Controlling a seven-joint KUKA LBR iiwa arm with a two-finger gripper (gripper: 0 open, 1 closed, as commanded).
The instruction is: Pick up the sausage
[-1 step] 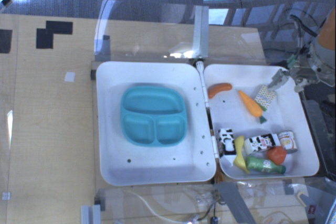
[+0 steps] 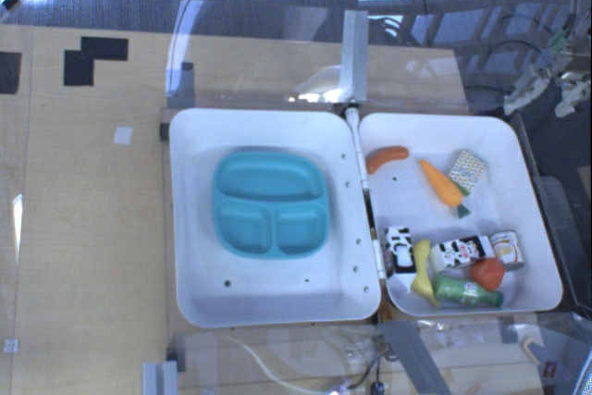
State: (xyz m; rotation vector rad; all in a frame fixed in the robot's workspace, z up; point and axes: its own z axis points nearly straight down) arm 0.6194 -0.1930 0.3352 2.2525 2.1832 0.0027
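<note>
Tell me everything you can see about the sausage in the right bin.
The sausage is a small, smooth, orange-red toy, slightly curved with rounded ends, likely plastic. It lies flat in the far left corner of the right bin, close beside the divider between the bins, its long axis running nearly across the view. It looks whole. The carrot lies nearby to its right, apart from it.

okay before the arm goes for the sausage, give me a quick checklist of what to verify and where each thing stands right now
1. Sausage located: ok, near the upper left corner of the right bin.
2. Nothing on top of it: ok, it lies bare on the bin floor.
3. Clearance from the carrot: ok, a gap shows between them.
4. Clearance from the bin wall: not ok, its left end sits close to the divider.
5. Left bin contents out of the way: ok, the blue tray rests there.
</note>
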